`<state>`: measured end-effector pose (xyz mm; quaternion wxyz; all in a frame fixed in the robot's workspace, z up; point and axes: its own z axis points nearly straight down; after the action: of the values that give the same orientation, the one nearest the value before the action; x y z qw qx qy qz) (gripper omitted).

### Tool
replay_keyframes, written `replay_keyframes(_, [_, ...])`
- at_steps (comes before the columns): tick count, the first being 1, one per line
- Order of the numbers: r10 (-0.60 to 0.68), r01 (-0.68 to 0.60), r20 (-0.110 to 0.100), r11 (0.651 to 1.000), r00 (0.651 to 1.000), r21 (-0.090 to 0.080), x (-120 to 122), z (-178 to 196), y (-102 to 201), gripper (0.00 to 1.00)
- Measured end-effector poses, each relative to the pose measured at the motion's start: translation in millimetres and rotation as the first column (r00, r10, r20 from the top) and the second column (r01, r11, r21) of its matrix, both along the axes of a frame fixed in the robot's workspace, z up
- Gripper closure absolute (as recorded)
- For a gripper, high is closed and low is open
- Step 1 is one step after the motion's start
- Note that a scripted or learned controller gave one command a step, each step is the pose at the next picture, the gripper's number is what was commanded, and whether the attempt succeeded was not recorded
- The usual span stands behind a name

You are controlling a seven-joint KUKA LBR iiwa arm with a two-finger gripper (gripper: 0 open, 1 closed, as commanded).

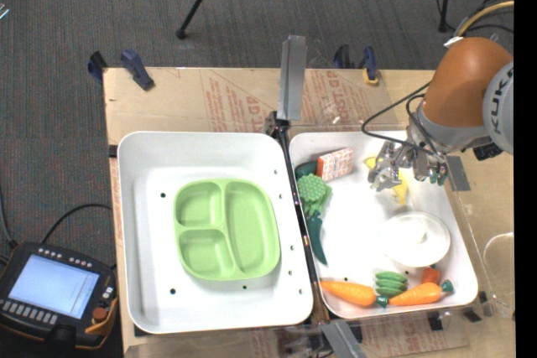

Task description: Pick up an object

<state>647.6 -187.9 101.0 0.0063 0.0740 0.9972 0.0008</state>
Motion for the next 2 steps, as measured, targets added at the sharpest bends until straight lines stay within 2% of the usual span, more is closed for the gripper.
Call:
replay_keyframes(1, [-0.288,0.288,-0.011,0.958,0.957,0.0,-22.3,-12.8,-16.2,1.0])
replay_keyframes(2, [-0.159,0.159,-0.012,0.987,0.987,0.0,-28.8,-13.0,-22.5,1.0])
